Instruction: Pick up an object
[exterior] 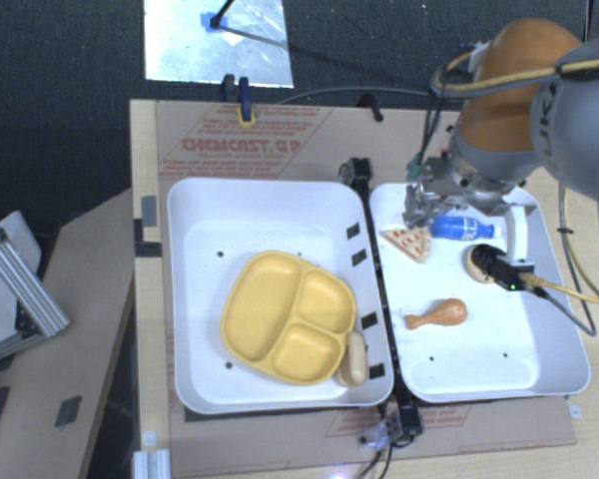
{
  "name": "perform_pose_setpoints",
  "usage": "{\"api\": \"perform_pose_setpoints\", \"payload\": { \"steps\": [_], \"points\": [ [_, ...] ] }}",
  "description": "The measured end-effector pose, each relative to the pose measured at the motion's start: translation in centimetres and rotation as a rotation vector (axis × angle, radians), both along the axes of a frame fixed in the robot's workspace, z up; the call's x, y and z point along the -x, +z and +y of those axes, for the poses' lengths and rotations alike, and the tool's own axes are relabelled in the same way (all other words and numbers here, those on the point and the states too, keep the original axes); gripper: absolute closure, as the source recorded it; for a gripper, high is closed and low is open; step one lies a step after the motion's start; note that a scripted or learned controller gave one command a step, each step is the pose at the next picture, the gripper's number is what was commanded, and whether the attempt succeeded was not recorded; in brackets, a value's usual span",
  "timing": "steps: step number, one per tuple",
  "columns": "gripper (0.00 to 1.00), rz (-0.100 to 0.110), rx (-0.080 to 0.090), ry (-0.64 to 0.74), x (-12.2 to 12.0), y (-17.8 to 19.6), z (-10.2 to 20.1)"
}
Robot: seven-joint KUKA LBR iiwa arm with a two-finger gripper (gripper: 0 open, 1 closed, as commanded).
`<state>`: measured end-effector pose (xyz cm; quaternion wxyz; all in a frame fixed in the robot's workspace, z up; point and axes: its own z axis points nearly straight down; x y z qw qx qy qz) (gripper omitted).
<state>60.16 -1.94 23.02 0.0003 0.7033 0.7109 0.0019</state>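
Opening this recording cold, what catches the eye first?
The yellow divided plate in the left bin, a tan piece at its lower right edge. Then the grey-and-orange arm over the right bin, its end effector just above a pizza slice and blue bottle.

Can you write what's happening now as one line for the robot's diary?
tool: over right bin, above pizza slice | blue bottle: beside it | grip: unclear

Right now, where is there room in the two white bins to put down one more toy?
The right bin has bare floor along its near edge, below the toy drumstick. The left bin has a bare strip above the yellow tray, toward the far wall. It's crowded at the right bin's far end, where the pizza slice, blue bottle and gripper bunch together.
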Motion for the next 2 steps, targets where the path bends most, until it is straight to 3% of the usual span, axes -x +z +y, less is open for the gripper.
{"api": "perform_pose_setpoints", "payload": {
  "steps": [2],
  "points": [
    [1.00,0.000,-0.001,0.000,-1.6,-0.3,10.8]
  ]
}}
